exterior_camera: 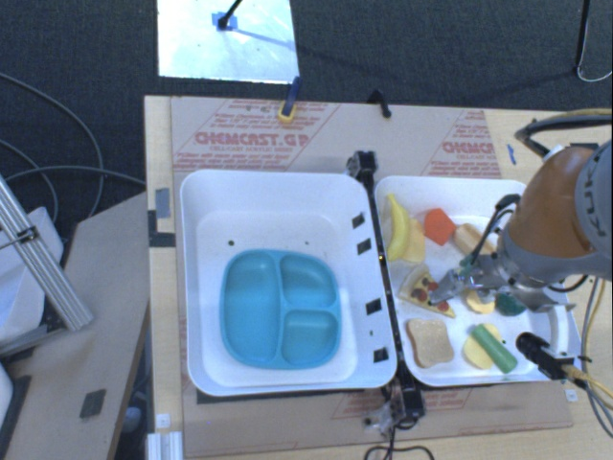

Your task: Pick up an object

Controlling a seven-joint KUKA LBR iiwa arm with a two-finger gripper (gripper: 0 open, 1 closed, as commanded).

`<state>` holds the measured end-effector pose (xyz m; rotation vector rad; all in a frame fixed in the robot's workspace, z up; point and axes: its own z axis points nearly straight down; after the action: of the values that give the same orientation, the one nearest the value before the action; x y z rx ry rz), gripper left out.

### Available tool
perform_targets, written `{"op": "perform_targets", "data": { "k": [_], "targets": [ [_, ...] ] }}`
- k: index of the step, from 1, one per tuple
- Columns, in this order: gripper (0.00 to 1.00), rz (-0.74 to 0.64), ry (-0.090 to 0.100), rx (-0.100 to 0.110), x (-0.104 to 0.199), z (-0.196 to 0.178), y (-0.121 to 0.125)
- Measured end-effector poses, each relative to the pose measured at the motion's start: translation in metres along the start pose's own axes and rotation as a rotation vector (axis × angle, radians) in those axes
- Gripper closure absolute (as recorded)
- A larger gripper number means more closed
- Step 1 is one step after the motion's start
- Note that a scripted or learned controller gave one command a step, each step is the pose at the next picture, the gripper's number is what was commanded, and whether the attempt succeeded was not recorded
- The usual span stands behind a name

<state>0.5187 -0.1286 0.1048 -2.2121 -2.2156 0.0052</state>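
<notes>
The arm [565,223] is reaching in from the right over the right bin [388,188]. The gripper [452,287] is hanging low beside the pizza slice [420,290]; whether anything is sitting between its tips cannot be told. The right bin is holding a banana [402,230], an orange block [439,225], a toast slice [430,342], a green cylinder [493,347] and a yellow piece [476,351]. The left bin [206,199] is holding a blue divided tray [281,308], lying flat near its centre
</notes>
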Motion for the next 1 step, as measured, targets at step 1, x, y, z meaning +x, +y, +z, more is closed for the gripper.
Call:
{"op": "perform_targets", "data": {
  "k": [1],
  "targets": [
    [0.0,-0.006,-0.003,-0.009,0.0467,0.0218,-0.0003]
  ]
}}
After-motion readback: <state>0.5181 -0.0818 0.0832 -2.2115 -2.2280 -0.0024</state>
